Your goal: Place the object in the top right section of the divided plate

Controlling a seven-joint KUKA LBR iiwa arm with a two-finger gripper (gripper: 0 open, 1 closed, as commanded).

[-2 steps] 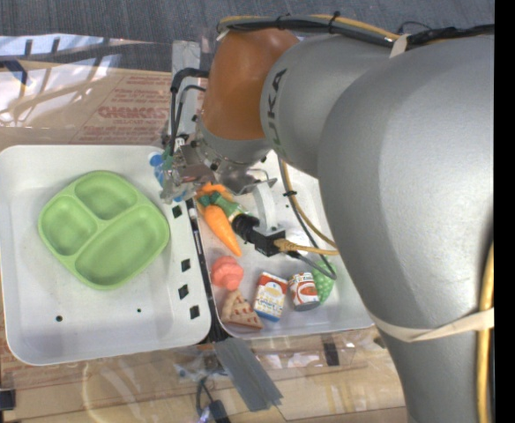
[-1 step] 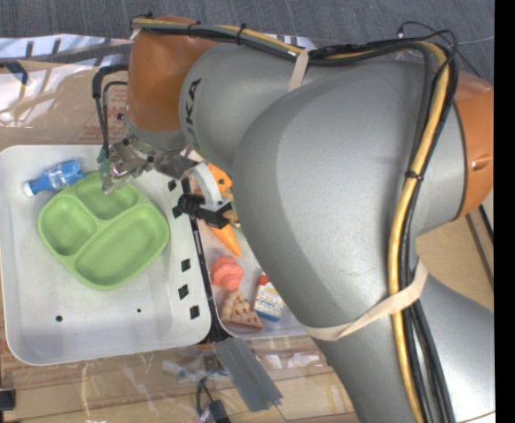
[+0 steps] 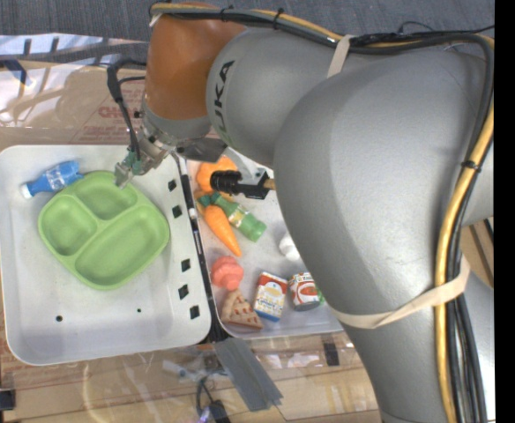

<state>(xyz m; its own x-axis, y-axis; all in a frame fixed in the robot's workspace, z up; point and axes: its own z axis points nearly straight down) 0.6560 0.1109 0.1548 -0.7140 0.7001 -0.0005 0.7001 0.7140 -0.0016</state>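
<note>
Hovering tool at plate edge

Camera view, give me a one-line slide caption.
KUKA arm's gripper hovers at the green divided plate's top right rim, blue bottle beside it.

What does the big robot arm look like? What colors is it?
The arm is fat, round and shiny grey. Near its wrist it wears a wide orange band, and beside that dark KUKA letters are printed on the grey. Black and yellow cables run along its side, held on by pale straps. At the tip sits a small, thin hand of dark metal.
</note>
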